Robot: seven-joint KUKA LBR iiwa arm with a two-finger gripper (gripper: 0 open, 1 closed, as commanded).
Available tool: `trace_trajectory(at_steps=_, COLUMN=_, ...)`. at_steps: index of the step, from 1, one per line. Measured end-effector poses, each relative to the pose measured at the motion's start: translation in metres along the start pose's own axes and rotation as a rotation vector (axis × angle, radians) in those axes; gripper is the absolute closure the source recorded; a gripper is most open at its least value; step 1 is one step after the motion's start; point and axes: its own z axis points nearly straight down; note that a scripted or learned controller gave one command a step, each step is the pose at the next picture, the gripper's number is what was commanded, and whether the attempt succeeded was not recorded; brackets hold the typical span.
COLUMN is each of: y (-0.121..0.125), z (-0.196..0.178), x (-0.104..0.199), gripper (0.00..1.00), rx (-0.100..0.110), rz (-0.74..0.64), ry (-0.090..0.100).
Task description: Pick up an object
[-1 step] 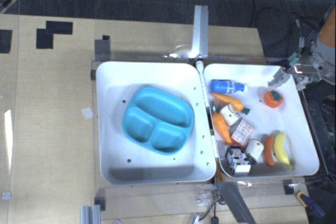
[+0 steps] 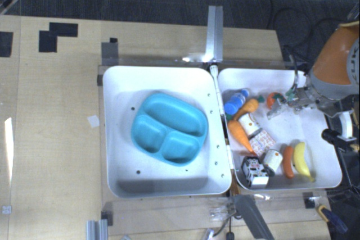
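My gripper hangs over the back right part of the right bin. It is open, and nothing sits between its fingers. Just left of it lies a small red and green piece. Further left are a blue bottle and two orange carrots. A red-patterned packet, a white block and a black and white box lie toward the front. A red sausage-like piece and a banana lie at the front right.
The left bin holds a blue divided plate. A metal post stands behind the wall between the bins. The arm's orange band sits above the right bin's far right corner.
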Motion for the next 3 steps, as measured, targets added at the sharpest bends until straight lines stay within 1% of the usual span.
trace_trajectory(at_steps=1, y=0.053, z=0.017, x=0.001, gripper=0.00, rx=0.000, rz=-0.058, ry=0.001)
trace_trajectory(at_steps=2, y=0.057, z=0.003, x=0.002, gripper=1.00, rx=-0.009, rz=-0.064, ry=-0.004)
trace_trajectory(at_steps=3, y=0.070, z=-0.041, x=-0.023, gripper=1.00, rx=0.001, rz=0.041, ry=0.000)
